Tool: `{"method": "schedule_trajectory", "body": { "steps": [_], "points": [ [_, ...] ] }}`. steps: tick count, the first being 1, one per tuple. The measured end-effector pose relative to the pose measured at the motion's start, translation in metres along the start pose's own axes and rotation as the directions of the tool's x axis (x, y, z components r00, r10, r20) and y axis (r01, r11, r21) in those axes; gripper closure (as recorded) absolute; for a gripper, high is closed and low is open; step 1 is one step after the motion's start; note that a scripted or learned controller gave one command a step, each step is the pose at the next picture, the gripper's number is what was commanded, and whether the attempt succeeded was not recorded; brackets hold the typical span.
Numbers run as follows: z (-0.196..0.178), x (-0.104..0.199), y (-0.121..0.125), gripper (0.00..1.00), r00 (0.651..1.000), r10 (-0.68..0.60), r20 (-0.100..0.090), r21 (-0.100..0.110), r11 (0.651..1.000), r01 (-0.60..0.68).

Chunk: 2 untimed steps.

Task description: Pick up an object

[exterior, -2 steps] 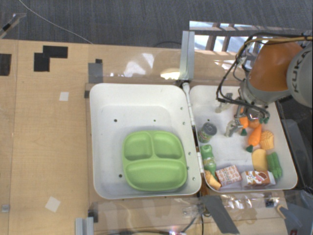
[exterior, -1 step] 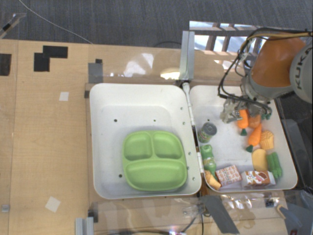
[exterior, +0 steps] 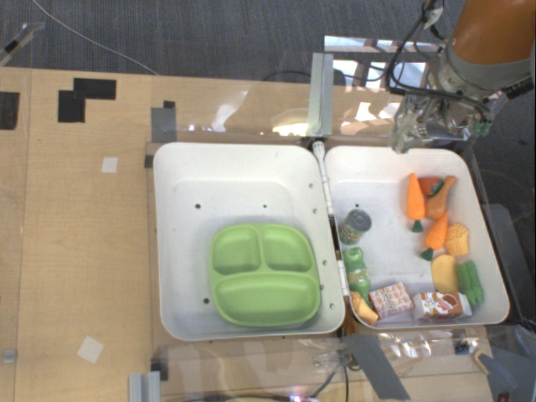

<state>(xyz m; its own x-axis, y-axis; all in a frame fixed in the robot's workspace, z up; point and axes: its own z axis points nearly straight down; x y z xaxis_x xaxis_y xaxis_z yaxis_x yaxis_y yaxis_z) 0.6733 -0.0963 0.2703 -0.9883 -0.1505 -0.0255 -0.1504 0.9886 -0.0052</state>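
My gripper (exterior: 437,131) hangs over the back edge of the right bin (exterior: 381,182), open, with nothing between its fingers. Below it in that bin lie an orange carrot (exterior: 415,198), a brown drumstick (exterior: 440,194), a second carrot (exterior: 435,233), a yellow corn piece (exterior: 456,239), a yellow lemon (exterior: 444,271) and a green cucumber (exterior: 471,282). Near the bin's left wall are a grey can (exterior: 358,222), a green bottle (exterior: 356,263) and a banana (exterior: 363,307). A pink box (exterior: 391,298) and a red-and-white carton (exterior: 440,306) rest at the front.
The left bin (exterior: 234,182) holds a green divided plate (exterior: 265,275) toward its front. A metal divider post (exterior: 319,99) stands behind the gap between the bins. Cables run down the arm (exterior: 486,23) at the upper right.
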Motion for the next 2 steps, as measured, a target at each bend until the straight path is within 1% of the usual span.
{"method": "schedule_trajectory", "body": {
  "steps": [1, 2],
  "points": [
    [0.007, 0.002, 0.000, 0.00, 1.000, 0.002, -0.012, -0.004, 1.000, -0.002],
    [0.170, 0.039, -0.026, 0.00, 0.969, 0.246, -0.013, 0.001, 0.969, -0.246]
  ]
}}
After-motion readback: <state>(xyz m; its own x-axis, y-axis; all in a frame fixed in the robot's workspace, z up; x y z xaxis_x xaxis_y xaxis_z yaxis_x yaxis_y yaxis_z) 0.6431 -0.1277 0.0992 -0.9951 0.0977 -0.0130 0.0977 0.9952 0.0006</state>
